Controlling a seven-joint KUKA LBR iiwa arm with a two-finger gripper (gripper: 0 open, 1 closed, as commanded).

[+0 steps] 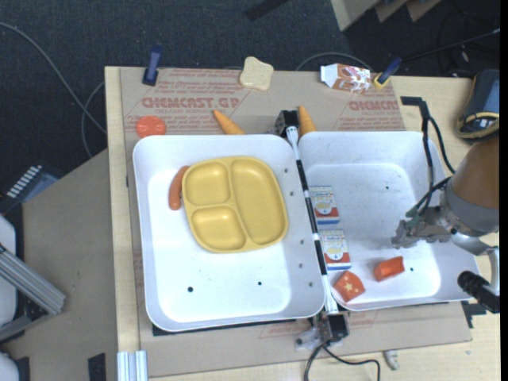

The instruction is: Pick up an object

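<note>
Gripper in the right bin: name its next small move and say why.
Probably ease the gripper toward the view's lower left and down onto the orange-red piece. That piece lies loose on the right bin floor, the nearest object to the gripper, with nothing seen between its fingers.

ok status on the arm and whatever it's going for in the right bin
Hand low inside right bin, nothing seen held. Nearest: red block, just below the hand, lying free. Two small cartons along left wall, clear of the hand.
</note>
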